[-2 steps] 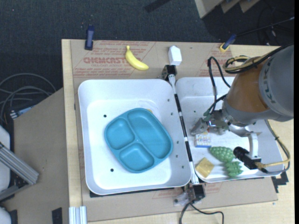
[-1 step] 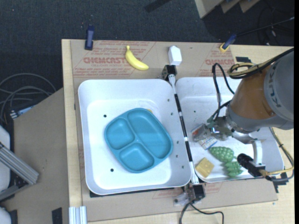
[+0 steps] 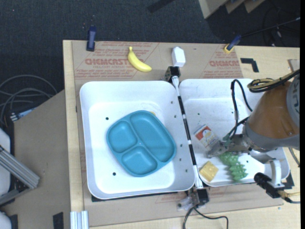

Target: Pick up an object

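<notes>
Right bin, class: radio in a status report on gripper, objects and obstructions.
Gripper low in right bin, fingers unclear. Green object beside it; red-and-white packet and yellow block loose nearby. Blue divided tray in left bin.

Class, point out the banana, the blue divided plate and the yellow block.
banana (image 3: 138, 62): camera view, middle of its curve.
blue divided plate (image 3: 140, 142): camera view, central ridge.
yellow block (image 3: 208, 171): camera view, top face.

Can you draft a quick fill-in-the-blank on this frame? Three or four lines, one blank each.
1. The blue divided plate lies in the ____ bin.
2. The banana lies on the bench, ____ both bins.
3. The blue plate has ____ compartments.
4. The gripper reaches into the ____ bin, near the green toy.

Missing words: left; outside; three; right
</notes>
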{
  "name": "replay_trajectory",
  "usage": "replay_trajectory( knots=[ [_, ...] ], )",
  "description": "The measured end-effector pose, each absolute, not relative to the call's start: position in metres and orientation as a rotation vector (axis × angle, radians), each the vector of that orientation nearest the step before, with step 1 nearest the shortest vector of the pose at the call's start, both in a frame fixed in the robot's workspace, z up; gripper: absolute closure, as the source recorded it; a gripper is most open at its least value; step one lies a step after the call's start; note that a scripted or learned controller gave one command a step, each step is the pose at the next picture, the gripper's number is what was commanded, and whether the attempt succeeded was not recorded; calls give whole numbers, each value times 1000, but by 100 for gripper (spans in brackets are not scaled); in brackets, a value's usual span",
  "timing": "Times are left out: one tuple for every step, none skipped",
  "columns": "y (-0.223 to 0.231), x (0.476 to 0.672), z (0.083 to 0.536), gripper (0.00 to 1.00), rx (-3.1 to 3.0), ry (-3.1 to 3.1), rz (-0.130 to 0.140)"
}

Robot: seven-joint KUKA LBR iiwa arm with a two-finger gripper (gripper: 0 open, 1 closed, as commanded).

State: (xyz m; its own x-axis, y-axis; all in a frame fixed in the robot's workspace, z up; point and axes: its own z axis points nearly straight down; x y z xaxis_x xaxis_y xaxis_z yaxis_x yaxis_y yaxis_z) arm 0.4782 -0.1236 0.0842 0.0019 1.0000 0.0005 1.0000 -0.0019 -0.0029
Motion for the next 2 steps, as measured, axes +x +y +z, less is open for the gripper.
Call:
replay_trajectory(
  knots=[
    [-123, 479, 94, 100, -2223, -2220, -1],
    [-32, 515, 185, 100, -2219, -2224, -2]
  ],
)
